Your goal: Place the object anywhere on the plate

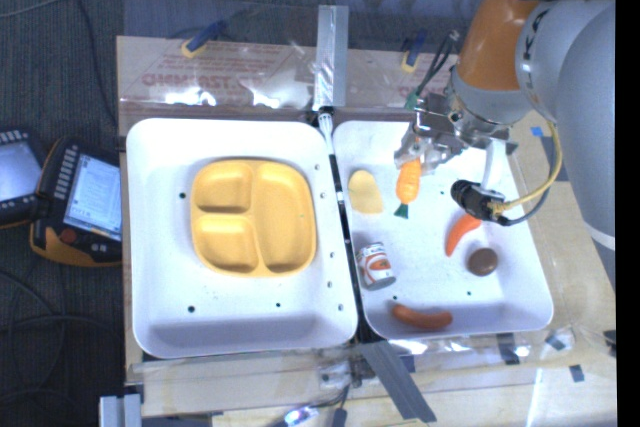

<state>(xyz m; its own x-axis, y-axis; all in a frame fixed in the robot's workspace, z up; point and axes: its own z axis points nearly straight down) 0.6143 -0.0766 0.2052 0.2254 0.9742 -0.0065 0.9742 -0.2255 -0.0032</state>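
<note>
The arm point(560, 45) reaches down over the right bin point(520, 300). Its gripper point(412, 158) holds the carrot point(407, 185) between its fingers, raised, well apart from the plate point(252, 217).

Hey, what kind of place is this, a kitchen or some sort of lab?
Most likely a robotics lab bench, not a kitchen. A grey and orange robot arm reaches over two white bins holding toy food and a yellow plate, and a teach pendant lies on the carpet beside loose cables.

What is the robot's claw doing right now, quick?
Gripper: shut on the toy carrot, lifted above the right bin.
</note>
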